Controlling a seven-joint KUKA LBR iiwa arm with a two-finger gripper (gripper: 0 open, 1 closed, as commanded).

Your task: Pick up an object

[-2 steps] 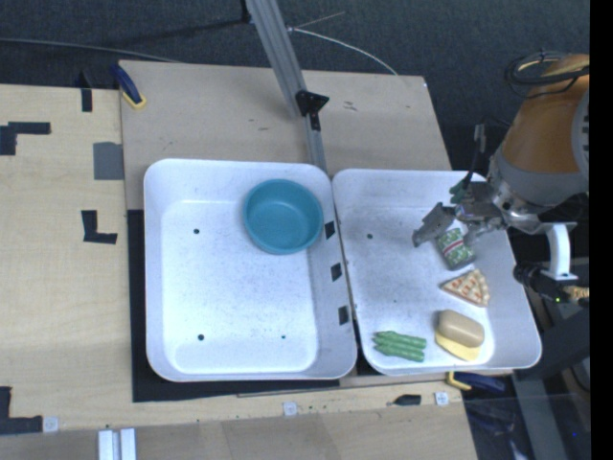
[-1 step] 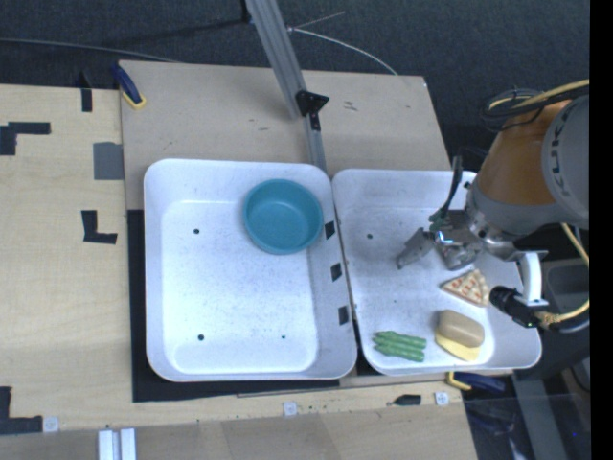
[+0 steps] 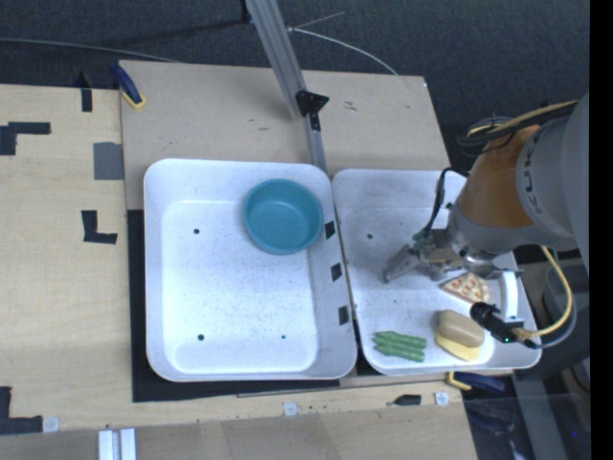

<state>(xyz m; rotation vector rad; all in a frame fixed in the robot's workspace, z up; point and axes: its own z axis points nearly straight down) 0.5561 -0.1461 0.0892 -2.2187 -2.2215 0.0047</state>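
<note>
The gripper (image 3: 395, 270) sat low over the bare floor of the right bin (image 3: 383, 209), pointing left, and whether its claw was released or clenched could not be told, nor could any object be seen in it. The candidate objects lay in the near-right part of that bin: a green bean bundle (image 3: 399, 345) at the near edge, a tan sponge-like block (image 3: 460, 334) just right of it, and a pizza-slice piece (image 3: 466, 287) beside the wrist. A blue bowl (image 3: 283, 217) stood upright in the far-right corner of the left bin (image 3: 182, 286).
</note>
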